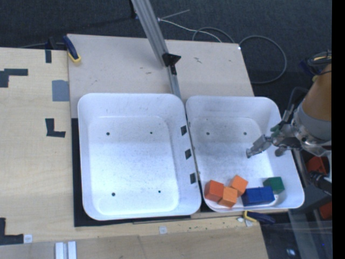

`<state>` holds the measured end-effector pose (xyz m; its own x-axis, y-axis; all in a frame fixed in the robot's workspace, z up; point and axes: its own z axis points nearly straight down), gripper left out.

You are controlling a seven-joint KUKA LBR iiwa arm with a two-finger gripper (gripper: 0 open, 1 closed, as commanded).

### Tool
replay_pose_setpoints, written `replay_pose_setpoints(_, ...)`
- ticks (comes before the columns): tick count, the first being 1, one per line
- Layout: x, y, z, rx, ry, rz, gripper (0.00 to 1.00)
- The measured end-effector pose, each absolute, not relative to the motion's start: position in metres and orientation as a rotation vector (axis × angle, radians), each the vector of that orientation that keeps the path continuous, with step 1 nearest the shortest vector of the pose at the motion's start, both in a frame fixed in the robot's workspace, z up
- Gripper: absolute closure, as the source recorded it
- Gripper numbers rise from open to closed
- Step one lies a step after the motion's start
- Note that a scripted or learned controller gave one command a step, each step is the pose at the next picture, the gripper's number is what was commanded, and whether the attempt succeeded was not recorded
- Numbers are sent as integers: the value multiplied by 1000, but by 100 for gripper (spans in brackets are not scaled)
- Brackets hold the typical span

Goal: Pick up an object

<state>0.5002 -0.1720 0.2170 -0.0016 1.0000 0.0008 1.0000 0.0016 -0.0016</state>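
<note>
Five small blocks are what we count in the right bin (226, 104), all gathered along its near wall: three orange blocks, one blue block (257, 196) and one green block (276, 184). Of the orange ones, we see the left orange block (214, 189) closest to the bin's near-left corner, the middle orange block (229, 196) just beside it, and the upper orange block (239, 184) touching or nearly touching the middle one, turned so a corner points toward the far wall. We read the blue block as the longest piece, with its long axis running left to right along the near wall; the green block sits just behind its right end, close to the bin's right wall.

We see the rest of the right bin's floor bare, so the open room lies toward the far wall and the centre, while the blocks are hemmed in by the near rim. The gripper (257, 147) hangs over the right half of this bin, apart from the blocks and nearer the far side than they are, reaching in across the right rim. We cannot tell whether its fingers are apart or together, and we see nothing between them.

Two bins stand side by side; the left bin (86, 109) touches the right one along a shared edge.
</note>
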Motion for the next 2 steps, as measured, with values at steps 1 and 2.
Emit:
replay_pose_setpoints(1,510,-130,304,-2220,-2231,-7,0)
replay_pose_setpoints(2,505,-83,346,-2215,-2231,-5,0)
